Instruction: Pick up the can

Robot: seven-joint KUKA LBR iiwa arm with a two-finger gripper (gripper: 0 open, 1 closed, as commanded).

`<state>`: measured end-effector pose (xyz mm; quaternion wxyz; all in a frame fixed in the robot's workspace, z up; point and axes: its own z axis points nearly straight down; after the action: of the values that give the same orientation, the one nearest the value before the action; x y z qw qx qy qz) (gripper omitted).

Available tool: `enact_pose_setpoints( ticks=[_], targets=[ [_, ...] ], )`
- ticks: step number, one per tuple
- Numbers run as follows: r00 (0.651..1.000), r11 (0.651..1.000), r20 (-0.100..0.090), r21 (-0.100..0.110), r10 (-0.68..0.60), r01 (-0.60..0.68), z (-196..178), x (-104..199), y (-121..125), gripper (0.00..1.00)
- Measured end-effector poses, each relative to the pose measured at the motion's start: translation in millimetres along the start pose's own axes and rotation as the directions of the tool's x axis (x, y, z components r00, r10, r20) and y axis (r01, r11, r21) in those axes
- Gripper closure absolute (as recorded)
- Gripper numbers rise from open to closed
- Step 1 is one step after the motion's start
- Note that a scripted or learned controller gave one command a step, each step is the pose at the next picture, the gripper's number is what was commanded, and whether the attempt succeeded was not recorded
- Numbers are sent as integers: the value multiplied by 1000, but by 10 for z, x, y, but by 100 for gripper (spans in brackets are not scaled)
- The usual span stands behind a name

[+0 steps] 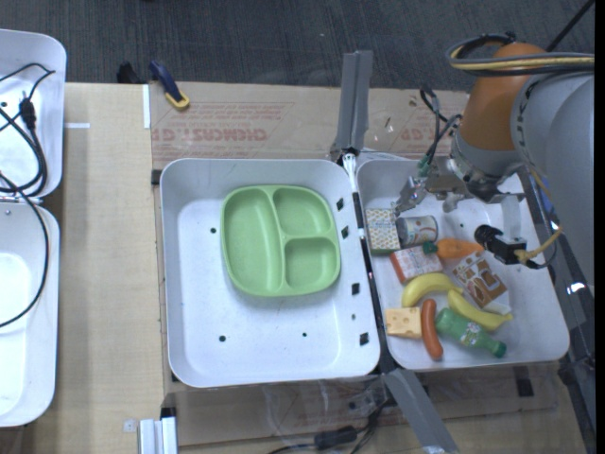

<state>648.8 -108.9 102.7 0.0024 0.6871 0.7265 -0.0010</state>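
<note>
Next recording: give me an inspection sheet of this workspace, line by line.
Surface: two white bins side by side, left bin, right bin.
Job's things: can on its side in the right bin.
Clutter: green divided plate in the left bin; bananas, cheese wedge, green bottle in the right.
Grippers: pincer just above the can.
Cables: black cables at far left.
Surroundings: cardboard sheet behind the bins.

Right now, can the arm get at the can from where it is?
Probably yes: the claw hangs just above the can, whose top is bare, though a box and carrot crowd its sides.
</note>
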Motion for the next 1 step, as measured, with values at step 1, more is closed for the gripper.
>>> enact_pose_setpoints(
  ticks=[1],
  targets=[
    [994, 994, -5, 4, 105, -105, 112, 6, -264, 0]
  ],
)
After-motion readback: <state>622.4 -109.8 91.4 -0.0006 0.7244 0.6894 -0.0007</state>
